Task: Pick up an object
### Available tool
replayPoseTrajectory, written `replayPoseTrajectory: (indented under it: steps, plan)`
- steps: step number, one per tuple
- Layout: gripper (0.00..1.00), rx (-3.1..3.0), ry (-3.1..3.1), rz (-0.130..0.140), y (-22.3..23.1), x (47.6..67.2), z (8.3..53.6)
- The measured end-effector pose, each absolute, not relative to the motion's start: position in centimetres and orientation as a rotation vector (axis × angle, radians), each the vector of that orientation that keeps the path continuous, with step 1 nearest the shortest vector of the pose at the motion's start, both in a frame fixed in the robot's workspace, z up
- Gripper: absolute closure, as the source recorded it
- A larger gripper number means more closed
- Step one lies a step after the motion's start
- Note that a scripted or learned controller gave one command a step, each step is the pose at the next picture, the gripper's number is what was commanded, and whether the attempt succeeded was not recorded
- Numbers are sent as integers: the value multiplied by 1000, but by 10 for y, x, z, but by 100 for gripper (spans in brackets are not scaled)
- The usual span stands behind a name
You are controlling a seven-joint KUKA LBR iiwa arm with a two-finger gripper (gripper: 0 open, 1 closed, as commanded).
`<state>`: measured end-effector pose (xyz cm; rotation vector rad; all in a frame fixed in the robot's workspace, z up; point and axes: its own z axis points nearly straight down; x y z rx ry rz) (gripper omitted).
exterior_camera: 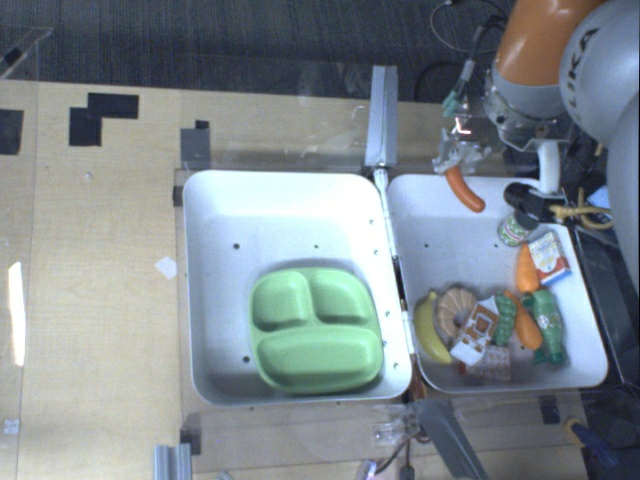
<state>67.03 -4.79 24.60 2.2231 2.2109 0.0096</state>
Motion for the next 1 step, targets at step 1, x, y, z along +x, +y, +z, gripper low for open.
replayPoseTrajectory:
  steps: [1]
  plan:
    - [100,2453,1959,7,-41,670,189]
